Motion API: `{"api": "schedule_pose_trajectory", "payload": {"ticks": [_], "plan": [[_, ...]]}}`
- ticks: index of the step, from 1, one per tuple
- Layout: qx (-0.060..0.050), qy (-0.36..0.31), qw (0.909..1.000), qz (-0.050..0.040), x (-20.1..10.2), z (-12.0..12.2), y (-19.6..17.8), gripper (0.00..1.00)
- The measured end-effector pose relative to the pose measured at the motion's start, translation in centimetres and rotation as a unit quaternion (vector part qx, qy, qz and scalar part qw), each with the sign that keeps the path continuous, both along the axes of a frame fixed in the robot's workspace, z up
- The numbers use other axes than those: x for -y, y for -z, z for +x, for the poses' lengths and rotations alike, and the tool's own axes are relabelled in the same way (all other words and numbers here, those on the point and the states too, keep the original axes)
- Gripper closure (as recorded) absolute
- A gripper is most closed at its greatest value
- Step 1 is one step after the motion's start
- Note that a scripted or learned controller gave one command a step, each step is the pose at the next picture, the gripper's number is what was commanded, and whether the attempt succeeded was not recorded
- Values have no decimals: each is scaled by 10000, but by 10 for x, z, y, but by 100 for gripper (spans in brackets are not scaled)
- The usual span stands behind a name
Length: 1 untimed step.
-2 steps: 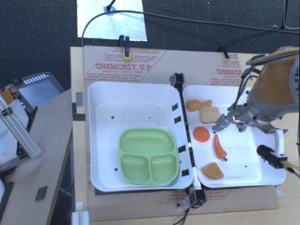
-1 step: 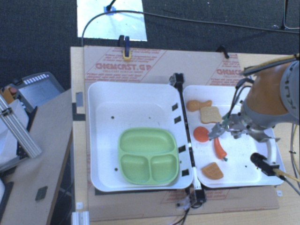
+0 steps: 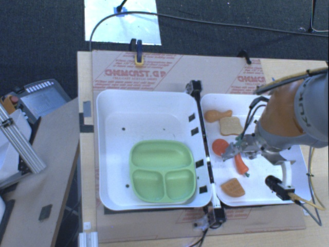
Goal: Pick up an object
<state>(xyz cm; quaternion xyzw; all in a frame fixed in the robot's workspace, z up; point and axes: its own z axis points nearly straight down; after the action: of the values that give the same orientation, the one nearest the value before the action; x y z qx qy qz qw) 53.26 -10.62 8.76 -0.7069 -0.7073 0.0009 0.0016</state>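
Camera view: robot hand (image 3: 237,152) hovers low over crowded right bin (image 3: 298,156).
Carrot (image 3: 241,164) lies just beneath, tomato (image 3: 220,146) touching; whether the hand is clenched cannot be told. Neighbours could deflect a grasp.

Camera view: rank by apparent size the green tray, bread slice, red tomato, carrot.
1. green tray, by far the largest.
2. bread slice.
3. red tomato and carrot: look about alike, and the claw partly covers both, so unranked.

Divided plate (image 3: 163,171) in left bin (image 3: 110,138); toy foods (image 3: 230,125) in right bin (image 3: 300,158).
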Motion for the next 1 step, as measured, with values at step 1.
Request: {"api": "schedule_pose_trajectory", "payload": {"ticks": [1], "plan": [[27, 1, 10000, -6, 0, 1, -13, 100]]}}
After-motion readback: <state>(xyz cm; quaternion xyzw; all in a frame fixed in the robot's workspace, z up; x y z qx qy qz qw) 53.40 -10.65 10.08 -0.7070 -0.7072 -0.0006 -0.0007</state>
